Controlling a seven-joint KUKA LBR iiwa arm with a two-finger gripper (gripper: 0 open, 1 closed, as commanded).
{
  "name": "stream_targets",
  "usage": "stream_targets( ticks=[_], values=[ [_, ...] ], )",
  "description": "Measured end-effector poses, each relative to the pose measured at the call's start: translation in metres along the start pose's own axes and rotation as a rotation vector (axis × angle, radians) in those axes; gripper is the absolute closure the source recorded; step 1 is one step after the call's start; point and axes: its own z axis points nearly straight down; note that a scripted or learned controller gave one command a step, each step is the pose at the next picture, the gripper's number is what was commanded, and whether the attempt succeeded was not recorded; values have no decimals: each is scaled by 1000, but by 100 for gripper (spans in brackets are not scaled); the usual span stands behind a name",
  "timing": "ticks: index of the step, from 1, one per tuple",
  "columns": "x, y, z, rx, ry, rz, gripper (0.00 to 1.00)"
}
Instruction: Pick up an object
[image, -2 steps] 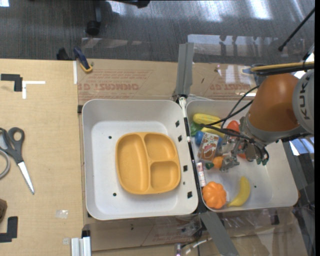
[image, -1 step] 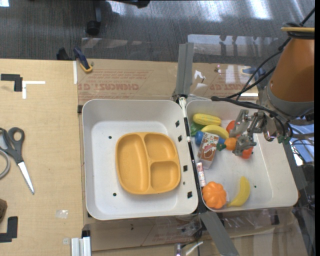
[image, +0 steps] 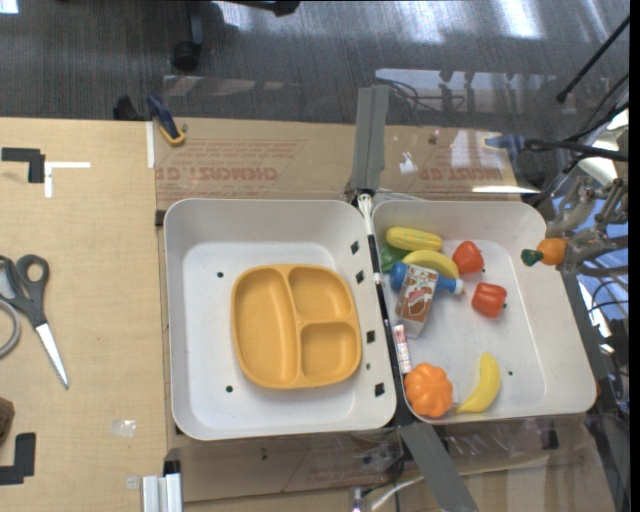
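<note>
Far left on the tabletop (image: 90, 230): one pair of scissors (image: 36, 312), grey handles up, blades pointing down and to the right. Further back, one small blue and yellow clamp (image: 166, 121) by the edge of the cardboard.

Then two white bins, side by side and touching along a middle seam. In the left bin (image: 190, 300): one yellow plate (image: 296, 325) with three compartments, lying flat near the middle, nothing in it.

In the right bin (image: 545, 350), counted from the seam outward: one green piece (image: 387, 259), mostly hidden against the wall; one long yellow piece (image: 413, 238) at the back; two bananas, one (image: 432, 262) just under that yellow piece and one (image: 481, 384) near the front edge; one blue piece (image: 401, 275) partly tucked under the upper banana; one printed packet (image: 417, 296) standing beside it; one orange pumpkin (image: 428, 390) at the front, just beside the lower banana; two red pieces, one (image: 468, 258) touching the upper banana's tip, the other (image: 488, 298) apart, nearer the centre.

At the bin's right rim: one small orange object (image: 552, 251) with a green end, raised over the rim, right against the gripper (image: 574, 244). Cannot tell how far the jaws are parted, nor whether clamped on the orange object or merely touching it.
</note>
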Motion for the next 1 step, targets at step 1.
stream_targets(
  ticks=[1],
  values=[
    [-7,64,108,-1,0,11,100]
  ],
)
